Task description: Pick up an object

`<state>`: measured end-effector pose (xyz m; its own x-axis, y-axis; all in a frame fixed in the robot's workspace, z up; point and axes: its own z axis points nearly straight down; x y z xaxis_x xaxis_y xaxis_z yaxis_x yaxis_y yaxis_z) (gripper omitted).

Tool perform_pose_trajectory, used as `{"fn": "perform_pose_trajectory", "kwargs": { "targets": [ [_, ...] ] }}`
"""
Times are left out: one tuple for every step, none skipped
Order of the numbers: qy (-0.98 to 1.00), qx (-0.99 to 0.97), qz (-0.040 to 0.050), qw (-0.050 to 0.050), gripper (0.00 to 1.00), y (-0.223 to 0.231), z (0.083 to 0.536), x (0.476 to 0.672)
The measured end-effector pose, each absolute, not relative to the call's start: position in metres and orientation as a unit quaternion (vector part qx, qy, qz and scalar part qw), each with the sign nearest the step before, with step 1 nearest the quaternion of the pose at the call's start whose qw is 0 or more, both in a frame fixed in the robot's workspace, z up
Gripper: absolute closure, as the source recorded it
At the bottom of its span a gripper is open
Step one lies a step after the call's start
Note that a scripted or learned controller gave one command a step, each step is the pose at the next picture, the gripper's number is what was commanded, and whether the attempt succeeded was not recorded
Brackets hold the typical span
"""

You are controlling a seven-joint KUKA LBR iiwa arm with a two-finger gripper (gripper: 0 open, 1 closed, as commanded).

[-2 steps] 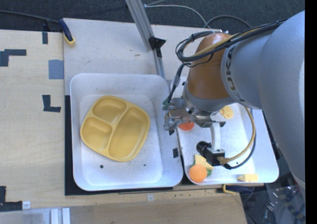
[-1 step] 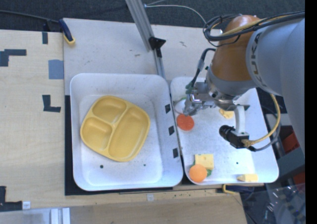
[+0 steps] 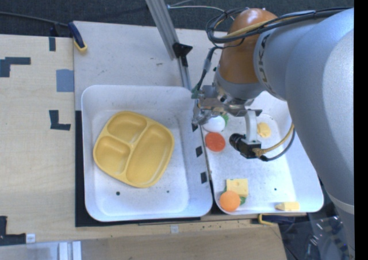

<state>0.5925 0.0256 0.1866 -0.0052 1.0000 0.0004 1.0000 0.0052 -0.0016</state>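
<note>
Gripper [image 3: 208, 116] is seen low over right bin [image 3: 310, 195], at its left wall. Finger state can't be told, nor whether anything is held. White ball [image 3: 217, 122] sits directly under/beside it, red disc [image 3: 215, 141] just below. Cheese [image 3: 237, 186] & orange ball [image 3: 229, 201] lie near front. Yellow tray [image 3: 134, 148] is in left bin [image 3: 92, 103].

The arm [image 3: 313, 63] is a bulky, smooth grey cylinder with an orange band [image 3: 244, 46] above the wrist, black cables [image 3: 230, 20] looping around it.
</note>
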Motion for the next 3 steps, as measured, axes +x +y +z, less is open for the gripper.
{"fn": "perform_pose_trajectory", "kwargs": {
  "targets": [
    [-0.708,-0.706,-0.0005,0.0,1.0,0.027,0.205,0.619],
    [-0.708,-0.706,0.0029,0.003,1.0,0.058,0.187,0.546],
    [-0.709,-0.705,0.0005,0.001,1.0,0.095,0.188,0.556]
  ]
}}
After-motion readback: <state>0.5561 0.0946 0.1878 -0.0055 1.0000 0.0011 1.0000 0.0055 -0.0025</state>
